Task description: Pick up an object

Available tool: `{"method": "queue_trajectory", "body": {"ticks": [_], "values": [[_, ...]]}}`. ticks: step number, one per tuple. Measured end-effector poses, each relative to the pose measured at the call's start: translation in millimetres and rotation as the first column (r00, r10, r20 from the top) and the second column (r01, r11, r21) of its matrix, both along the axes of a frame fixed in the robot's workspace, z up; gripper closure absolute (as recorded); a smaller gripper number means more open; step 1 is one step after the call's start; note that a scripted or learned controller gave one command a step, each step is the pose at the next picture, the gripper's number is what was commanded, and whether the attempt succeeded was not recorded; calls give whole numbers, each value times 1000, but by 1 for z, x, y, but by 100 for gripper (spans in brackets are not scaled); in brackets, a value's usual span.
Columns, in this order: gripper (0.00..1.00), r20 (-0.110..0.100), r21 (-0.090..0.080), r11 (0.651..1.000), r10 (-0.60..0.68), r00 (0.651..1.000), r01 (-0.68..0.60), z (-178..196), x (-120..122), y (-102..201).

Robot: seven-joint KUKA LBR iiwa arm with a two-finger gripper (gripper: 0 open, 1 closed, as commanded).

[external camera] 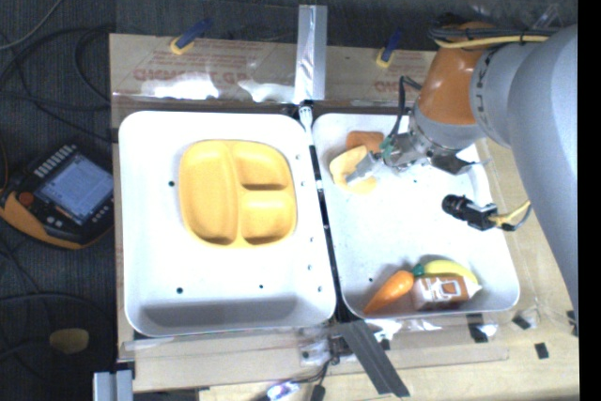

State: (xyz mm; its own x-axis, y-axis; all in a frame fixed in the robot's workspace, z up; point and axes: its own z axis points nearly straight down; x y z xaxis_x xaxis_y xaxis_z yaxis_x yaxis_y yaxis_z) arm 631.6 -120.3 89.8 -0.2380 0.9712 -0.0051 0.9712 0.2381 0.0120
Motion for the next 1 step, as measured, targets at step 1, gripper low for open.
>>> {"method": "queue_trajectory", "body": {"ticks": [1], "values": [[0,-14,0,999,-36,999,36,3,37,8]]}}
